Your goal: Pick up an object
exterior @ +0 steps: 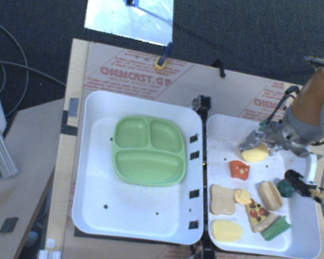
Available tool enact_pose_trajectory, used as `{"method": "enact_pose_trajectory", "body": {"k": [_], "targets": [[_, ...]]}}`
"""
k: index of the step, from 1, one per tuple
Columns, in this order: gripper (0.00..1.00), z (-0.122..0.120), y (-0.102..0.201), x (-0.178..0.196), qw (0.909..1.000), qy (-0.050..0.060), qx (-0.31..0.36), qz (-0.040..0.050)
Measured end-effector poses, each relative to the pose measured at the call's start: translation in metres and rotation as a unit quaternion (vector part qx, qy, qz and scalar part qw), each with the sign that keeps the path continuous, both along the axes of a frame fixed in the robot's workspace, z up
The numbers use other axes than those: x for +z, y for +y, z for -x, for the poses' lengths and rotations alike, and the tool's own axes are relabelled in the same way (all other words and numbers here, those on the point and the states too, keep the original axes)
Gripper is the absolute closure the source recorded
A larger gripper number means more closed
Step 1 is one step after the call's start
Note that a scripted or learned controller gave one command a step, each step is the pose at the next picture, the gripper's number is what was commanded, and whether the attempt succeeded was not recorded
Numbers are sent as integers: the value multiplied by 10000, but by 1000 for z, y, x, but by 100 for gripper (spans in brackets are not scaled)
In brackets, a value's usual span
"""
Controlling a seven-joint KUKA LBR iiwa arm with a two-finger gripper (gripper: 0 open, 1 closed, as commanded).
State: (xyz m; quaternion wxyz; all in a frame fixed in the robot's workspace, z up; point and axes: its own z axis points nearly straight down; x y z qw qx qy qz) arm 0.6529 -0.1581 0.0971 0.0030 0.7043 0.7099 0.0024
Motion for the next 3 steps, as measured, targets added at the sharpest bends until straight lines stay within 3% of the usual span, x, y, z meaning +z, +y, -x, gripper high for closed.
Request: {"method": "enact_pose_trajectory", "body": {"k": [1,2,3], "targets": [[100,20,74,-11,10000,12,0,4],[100,72,145,94,10000,8,15,-21],[100,85,222,143,10000,4,26,-27]]}}
